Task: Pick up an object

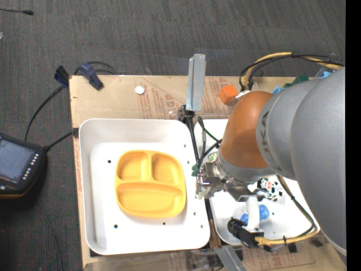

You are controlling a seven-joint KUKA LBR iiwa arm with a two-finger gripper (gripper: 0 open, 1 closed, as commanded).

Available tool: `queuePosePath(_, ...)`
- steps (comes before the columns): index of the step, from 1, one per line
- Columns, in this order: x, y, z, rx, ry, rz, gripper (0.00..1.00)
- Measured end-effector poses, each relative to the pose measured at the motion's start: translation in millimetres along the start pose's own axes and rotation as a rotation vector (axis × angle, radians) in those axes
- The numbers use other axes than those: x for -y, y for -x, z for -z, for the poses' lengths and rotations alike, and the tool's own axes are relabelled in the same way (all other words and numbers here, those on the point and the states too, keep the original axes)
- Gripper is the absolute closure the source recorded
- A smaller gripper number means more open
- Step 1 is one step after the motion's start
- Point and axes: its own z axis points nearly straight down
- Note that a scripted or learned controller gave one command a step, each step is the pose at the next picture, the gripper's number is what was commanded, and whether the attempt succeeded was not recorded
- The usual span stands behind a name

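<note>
arm (293, 134) over right bin (293, 222), lower right | jaws: can't tell, hidden | yellow tray (151, 184) centre-left in left bin (90, 168): prob. light, stiff, slick plastic | grab rim/divider

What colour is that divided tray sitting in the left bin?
Yellow: the divided tray shows plainly in the camera view.

Robot lab: teach pendant (17, 165), cabled cardboard bench (152, 95)

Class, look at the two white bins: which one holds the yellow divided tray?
The left bin. The yellow divided tray lies in it; the right bin sits under the arm.
</note>
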Motion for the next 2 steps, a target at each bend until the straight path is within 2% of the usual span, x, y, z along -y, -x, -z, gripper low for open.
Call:
queuePosePath(1,-2.7,4.6,40.8,0.001,0.006,0.780,1.00)
queuePosePath(2,-22.8,5.4,105.5,0.000,0.004,0.120,1.00)
